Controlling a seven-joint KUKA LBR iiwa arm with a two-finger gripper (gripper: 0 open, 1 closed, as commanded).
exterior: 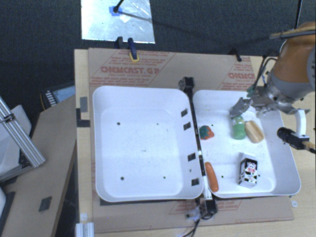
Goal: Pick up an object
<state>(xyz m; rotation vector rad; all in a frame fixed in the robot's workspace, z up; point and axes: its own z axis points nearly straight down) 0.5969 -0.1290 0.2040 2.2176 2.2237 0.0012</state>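
Camera view: we see gripper [240, 108] over right bin [281, 179], directly above green object [238, 129]; whether it grips, we cannot tell. Tan bread-like piece [254, 131] touches green object. Carrot [211, 176], milk carton [249, 171] near front.

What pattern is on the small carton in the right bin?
Black-and-white cow patches on the carton, clear in the camera view.

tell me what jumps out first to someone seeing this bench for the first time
The grey arm with its orange band reaching in from the right stands out first, its hand low over the right bin, just above a green object and a tan bread-like piece. That bin also holds a small black-and-white carton, an orange carrot-like piece and a small red-and-green item. The left bin sits alongside.
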